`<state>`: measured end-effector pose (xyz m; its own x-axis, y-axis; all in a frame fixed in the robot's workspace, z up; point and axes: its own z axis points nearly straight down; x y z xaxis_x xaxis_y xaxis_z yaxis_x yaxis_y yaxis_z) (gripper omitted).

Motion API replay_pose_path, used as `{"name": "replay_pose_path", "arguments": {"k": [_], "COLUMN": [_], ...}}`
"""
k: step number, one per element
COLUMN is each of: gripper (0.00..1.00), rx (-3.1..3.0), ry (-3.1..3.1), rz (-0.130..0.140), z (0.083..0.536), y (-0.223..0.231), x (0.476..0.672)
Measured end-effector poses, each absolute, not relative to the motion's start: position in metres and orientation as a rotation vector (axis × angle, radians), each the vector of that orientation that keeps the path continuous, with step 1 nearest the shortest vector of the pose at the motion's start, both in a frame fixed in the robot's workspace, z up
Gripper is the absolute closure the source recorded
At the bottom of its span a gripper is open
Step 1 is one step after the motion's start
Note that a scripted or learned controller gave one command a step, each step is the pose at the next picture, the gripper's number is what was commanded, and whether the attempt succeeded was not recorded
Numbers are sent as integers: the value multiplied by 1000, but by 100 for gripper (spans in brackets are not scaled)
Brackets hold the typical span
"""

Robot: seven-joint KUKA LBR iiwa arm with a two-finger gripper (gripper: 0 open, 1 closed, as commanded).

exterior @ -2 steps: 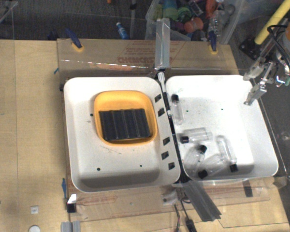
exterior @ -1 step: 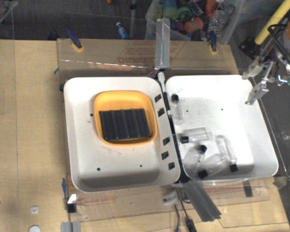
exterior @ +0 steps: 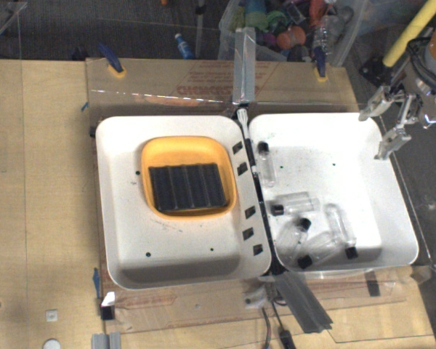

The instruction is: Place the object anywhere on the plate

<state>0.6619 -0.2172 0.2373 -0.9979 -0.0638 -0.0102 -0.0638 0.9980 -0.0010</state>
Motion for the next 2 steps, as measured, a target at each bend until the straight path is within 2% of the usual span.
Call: {"name": "replay_pose_path", "arguments": {"k": [1,2], "gripper": [0,0], "rx": [-491,-908], "ry": [3092,2996], "rz": [-2,-4], "z": [229,239], "y": [-221,-221], "x": [669,669]}}
